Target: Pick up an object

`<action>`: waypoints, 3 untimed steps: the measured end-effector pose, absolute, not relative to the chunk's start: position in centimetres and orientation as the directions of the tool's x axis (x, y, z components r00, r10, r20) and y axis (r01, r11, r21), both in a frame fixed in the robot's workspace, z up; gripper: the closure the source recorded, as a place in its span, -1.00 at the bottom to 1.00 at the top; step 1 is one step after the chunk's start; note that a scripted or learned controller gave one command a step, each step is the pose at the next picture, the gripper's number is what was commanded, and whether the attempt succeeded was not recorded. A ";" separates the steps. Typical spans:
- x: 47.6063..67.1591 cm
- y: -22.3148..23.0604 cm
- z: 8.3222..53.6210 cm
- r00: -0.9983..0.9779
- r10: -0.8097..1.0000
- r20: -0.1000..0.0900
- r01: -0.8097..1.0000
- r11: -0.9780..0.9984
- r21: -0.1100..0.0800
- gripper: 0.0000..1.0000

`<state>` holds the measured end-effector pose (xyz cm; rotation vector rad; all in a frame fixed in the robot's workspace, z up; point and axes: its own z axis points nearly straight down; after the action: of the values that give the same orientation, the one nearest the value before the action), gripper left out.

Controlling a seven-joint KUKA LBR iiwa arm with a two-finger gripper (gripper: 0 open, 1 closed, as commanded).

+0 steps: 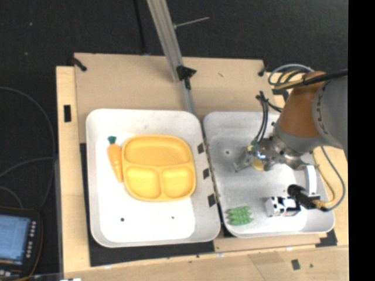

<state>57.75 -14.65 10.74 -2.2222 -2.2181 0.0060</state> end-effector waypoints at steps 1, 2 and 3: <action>57.9 -14.7 12.2 0.007 1.000 -0.001 1.000 -0.007 0.002 1.00; 59.1 -14.9 17.8 -0.002 1.000 -0.002 1.000 0.002 0.007 1.00; 60.2 -14.6 23.0 -0.003 1.000 -0.002 1.000 0.003 0.007 1.00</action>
<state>60.20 -14.64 23.03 -2.2227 -2.2296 -0.0058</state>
